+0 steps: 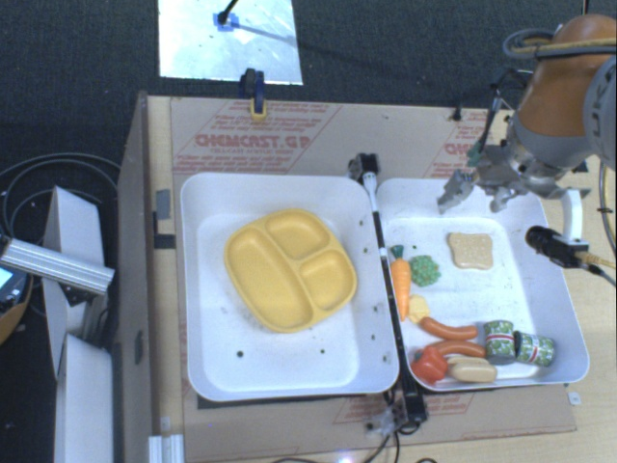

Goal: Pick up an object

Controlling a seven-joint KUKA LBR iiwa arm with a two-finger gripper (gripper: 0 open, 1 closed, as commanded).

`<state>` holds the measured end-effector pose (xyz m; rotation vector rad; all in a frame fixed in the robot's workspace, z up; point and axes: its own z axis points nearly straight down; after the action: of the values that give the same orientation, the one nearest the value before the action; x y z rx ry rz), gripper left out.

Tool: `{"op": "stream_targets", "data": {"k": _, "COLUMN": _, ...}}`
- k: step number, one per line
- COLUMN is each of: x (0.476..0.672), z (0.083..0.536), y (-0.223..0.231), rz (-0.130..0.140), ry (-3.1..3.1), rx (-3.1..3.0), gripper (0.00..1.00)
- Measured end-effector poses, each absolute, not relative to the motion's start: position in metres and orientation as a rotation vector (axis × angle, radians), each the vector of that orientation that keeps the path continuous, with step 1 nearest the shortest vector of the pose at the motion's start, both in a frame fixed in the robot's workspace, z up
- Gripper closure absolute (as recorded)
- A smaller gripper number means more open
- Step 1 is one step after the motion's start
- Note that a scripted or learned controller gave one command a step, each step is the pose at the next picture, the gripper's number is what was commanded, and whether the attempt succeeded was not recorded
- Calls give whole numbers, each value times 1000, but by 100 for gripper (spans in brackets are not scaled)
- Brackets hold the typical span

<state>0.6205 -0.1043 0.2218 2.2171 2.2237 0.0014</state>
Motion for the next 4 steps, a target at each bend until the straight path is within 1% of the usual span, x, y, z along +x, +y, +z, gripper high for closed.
{"op": "stream_targets", "data": {"k": 1, "x": 519, "z": 184, "y": -13, "rz": -1, "ry": 2227, "rx": 2219, "gripper": 0}}
{"op": "stream_targets", "data": {"k": 2, "x": 609, "z": 208, "y": 24, "rz": 5, "ry": 2225, "rx": 2215, "gripper": 0}}
{"op": "stream_targets", "data": {"k": 3, "x": 497, "z": 184, "y": 26, "rz": 0, "ry": 2222, "rx": 2220, "gripper": 0}}
{"op": "stream_targets", "data": {"k": 4, "x": 486, "z": 123, "y": 176, "rz": -1, "ry": 2227, "rx": 2219, "gripper": 0}}
